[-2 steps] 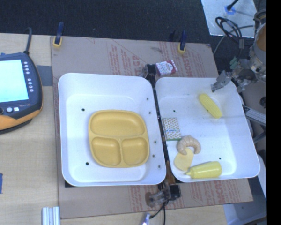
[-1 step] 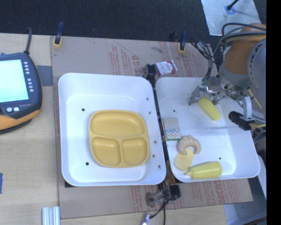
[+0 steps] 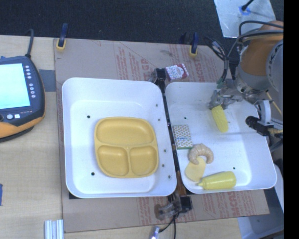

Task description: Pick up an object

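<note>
In the right bin lie a short yellow stick-shaped piece, a small patterned box, a tan croissant, a pale yellow slice and a yellow squeeze bottle on its side. My gripper hangs low over the bin's back part, its tip right at the upper end of the yellow stick-shaped piece. The view does not show whether it touches or holds that piece. The grey arm with its orange band reaches in from the right.
The left bin holds a yellow divided plate. A small red-and-white packet lies on the cardboard behind the bins. A tablet-like pendant rests on the bench at the far left. Clamps stand along the board's back edge.
</note>
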Controlling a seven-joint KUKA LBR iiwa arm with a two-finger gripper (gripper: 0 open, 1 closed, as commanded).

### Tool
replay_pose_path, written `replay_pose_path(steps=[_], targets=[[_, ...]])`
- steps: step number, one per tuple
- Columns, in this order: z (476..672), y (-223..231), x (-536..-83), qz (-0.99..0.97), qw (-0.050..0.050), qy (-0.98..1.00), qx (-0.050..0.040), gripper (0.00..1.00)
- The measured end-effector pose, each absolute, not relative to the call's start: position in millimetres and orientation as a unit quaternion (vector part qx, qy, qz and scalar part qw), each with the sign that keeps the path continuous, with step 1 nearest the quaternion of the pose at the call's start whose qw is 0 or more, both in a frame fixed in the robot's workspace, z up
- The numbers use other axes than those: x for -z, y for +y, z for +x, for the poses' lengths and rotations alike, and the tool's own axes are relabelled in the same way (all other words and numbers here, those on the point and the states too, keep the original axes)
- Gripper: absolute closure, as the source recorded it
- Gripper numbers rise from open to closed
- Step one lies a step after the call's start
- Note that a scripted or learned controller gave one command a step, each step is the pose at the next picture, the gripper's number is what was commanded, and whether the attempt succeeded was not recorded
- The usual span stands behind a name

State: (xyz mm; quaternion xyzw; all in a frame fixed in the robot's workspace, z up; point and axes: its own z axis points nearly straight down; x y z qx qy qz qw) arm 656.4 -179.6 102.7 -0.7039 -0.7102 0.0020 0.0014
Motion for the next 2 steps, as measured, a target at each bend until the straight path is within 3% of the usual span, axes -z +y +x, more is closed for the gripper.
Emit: replay_pose_path(steps=[1,2], targets=[[656.9,-119,-172,-0.706,0.001,-0.709,0.0001,1.0],[648.2,-62,-192,-0.705,0.002,-0.709,-0.0015,1.0]])
